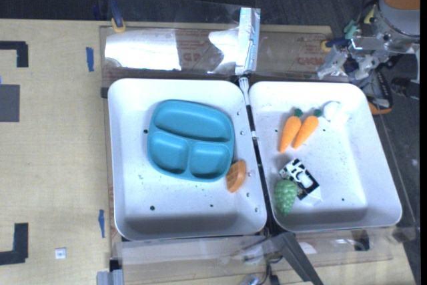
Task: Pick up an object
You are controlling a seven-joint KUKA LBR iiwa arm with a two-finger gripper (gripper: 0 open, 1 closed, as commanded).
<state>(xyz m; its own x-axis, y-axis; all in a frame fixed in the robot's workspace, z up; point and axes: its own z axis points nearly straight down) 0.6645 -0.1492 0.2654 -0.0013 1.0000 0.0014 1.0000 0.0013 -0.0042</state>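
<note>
Two orange carrots (pixel 297 131), green tops, touching

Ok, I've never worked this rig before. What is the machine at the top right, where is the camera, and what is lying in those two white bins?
This is a single view from a fixed camera above the bench, looking down at a slant. The grey machine with the orange band at the top right is the robot arm; its claw hangs outside the bins, just past the right bin's far corner, with nothing seen between its fingers. The left bin holds a blue divided tray and, beside the tray's near right corner, a small orange piece. The right bin holds two toy carrots lying together, a white object near the far corner, a green bumpy item and a black-and-white item next to it.
</note>
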